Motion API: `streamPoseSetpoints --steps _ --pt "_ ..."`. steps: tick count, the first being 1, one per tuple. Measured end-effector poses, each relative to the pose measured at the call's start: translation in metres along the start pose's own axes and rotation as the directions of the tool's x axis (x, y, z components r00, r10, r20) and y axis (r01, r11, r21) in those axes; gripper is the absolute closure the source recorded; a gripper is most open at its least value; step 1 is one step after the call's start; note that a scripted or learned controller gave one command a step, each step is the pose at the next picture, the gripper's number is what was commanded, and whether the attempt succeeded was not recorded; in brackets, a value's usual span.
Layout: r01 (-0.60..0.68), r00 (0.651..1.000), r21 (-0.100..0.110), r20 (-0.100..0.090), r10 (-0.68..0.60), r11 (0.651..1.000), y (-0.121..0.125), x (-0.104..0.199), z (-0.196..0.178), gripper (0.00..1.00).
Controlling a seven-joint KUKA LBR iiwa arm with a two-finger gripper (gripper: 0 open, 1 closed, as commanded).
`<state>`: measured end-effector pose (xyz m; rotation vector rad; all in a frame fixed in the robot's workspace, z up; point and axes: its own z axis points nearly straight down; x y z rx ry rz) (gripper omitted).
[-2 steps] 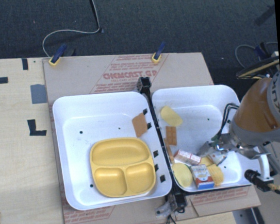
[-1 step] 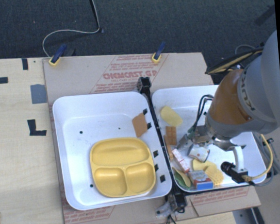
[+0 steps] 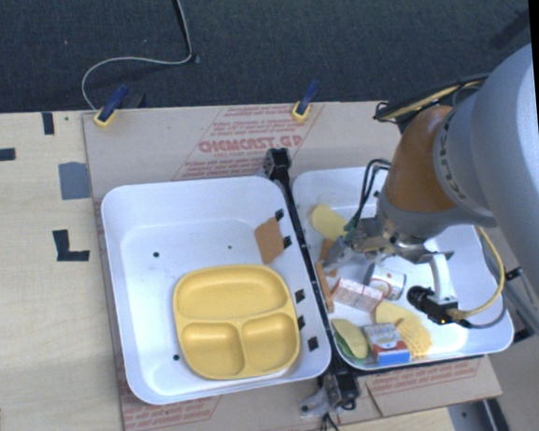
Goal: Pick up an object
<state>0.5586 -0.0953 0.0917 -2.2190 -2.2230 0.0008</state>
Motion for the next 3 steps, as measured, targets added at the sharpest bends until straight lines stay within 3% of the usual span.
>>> streamPoseSetpoints --steps 1,2,3 --pt "0.002 1.0 -0.006 0.001 -0.002 1.0 0.086 0.0 0.007 0.0" --pt "0.001 1.0 -0.001 0.003 -0.001 1.0 0.083 -0.001 -0.003 1.0" --pt "-0.003 1.0 0.004 0.003 0.003 1.0 0.027 0.07 -0.093 1.0"
